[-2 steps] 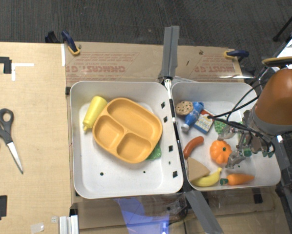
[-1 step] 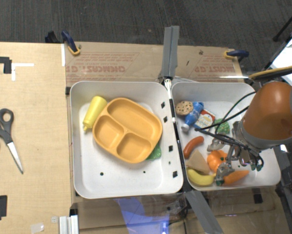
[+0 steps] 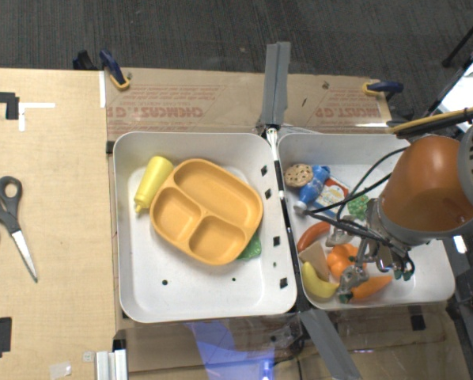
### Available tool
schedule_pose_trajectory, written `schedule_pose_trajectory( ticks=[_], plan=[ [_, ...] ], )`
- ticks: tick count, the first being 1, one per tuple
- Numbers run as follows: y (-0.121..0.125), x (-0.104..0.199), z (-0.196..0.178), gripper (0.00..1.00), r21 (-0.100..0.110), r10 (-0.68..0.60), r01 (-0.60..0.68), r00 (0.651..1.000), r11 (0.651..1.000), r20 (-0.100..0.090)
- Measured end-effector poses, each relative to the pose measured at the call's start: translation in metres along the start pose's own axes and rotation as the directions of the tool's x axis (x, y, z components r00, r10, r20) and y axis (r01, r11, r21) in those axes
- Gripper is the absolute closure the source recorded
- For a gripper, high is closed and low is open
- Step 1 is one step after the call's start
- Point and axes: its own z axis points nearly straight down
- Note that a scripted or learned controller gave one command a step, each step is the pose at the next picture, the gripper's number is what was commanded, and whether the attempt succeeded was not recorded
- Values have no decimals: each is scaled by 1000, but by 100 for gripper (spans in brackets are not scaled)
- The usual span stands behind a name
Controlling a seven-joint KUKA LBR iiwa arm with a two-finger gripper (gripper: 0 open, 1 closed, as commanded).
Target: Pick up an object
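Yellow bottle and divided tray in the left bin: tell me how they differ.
The yellow bottle is paler, while the divided tray is a deeper orange-yellow. The bottle is small and slim; the tray is broad and covers much of the left bin. The bottle lies on its side as a closed shape; the tray sits open side up, showing three compartments. Both rest in the same bin, touching or nearly so.

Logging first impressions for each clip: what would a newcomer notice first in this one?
Probably the orange divided plate, lying big and bright in the left bin with a yellow bottle at its upper left edge. Next, the arm's orange band looming over the right bin, where the gripper is down among a crowded heap of toy food, including a banana.
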Motion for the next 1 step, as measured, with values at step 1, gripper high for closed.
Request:
schedule_pose_trajectory(
  ticks=[1],
  plan=[
    [7, 0, 0, 0, 1, 18, -18, 1000, 1000, 1]
  ],
)
